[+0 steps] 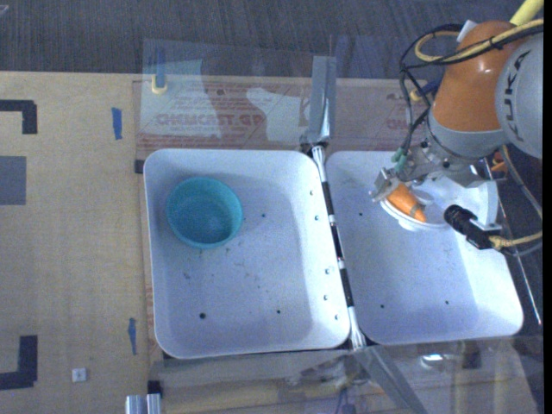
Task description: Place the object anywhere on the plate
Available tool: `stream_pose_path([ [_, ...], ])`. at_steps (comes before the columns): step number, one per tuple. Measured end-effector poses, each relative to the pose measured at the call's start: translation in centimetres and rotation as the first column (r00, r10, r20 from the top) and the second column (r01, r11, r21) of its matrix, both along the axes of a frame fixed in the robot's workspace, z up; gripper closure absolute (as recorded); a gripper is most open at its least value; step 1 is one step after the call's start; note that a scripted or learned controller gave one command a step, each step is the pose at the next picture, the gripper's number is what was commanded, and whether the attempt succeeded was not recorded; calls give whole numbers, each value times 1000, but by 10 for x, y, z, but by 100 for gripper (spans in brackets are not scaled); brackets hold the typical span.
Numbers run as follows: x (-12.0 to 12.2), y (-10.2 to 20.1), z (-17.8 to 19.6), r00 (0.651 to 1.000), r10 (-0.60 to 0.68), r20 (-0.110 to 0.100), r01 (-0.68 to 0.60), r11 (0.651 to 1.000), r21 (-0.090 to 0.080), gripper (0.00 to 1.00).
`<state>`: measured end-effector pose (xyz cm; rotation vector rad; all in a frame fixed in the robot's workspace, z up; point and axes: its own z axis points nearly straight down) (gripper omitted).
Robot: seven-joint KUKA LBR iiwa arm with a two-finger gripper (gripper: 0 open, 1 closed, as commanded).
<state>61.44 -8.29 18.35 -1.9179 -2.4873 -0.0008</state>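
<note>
An orange object [405, 203] lies in the right bin [431, 291], near its back edge. It rests on or just above a white round plate [410, 221], whose curved front rim peeks out beneath it. My gripper [398, 188] hangs directly over the orange object, at its upper left end, and the wrist hides most of the plate. Whether the object is gripped or lying free cannot be made out.
A teal round dish [203, 211] sits in the back left part of the left bin [250, 300]. A black cable plug [461, 222] sticks out to the right of the gripper. A metal divider [335, 248] separates the bins.
</note>
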Motion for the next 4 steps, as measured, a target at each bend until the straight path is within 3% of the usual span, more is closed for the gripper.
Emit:
stream_pose_path([
  [1, 2, 83, 24, 990, 139, 1, -139, 990, -1, 100],
  [2, 14, 156, 25, 994, 110, 0, -110, 994, -1, 100],
  [3, 26, 254, 39, 855, 519, 3, -519, 855, -2, 100],
  [4, 26, 254, 41, 855, 518, 6, -518, 855, -2, 0],
])
